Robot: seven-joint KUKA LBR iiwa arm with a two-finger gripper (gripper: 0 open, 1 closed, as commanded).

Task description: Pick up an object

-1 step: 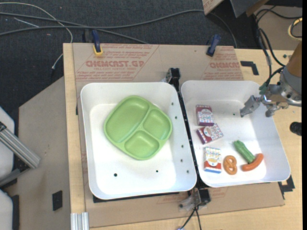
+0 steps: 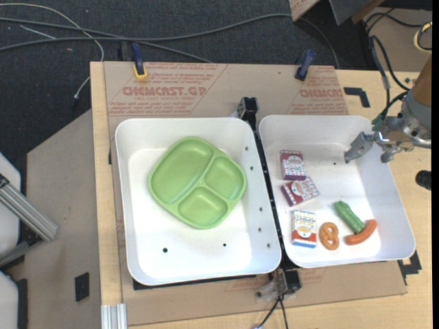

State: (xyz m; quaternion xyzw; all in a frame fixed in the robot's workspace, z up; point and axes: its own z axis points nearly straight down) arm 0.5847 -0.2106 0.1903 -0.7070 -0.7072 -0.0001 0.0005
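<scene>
At the front of the right bin (image 2: 405, 242), nearest to my camera, I see a small white and orange carton (image 2: 303, 227), a brown pretzel (image 2: 328, 235) and an orange sausage (image 2: 361, 232), all lying close together. Just behind the sausage is a green pickle (image 2: 349, 214). Further back lie two dark red little boxes, one (image 2: 300, 190) tilted and one (image 2: 292, 164) nearly straight.

The gripper (image 2: 371, 147) hangs over the back right part of this bin, and its two grey fingers are spread apart with nothing between them. It is well apart from all the objects.

I judge these things to be toy food, light and easy to push away. The cartons look like thin cardboard with flat faces, so they may dent under force, but the long sides give a good hold. The sausage and pickle seem smooth plastic, rounded, maybe slippery; I would take them across the middle. The pretzel is flat with holes, the most difficult.

In the left bin (image 2: 127, 184) rests a green tray (image 2: 197, 182) with three compartments, a wide, stiff, shiny plastic shape. Only its rim offers a hold.
</scene>
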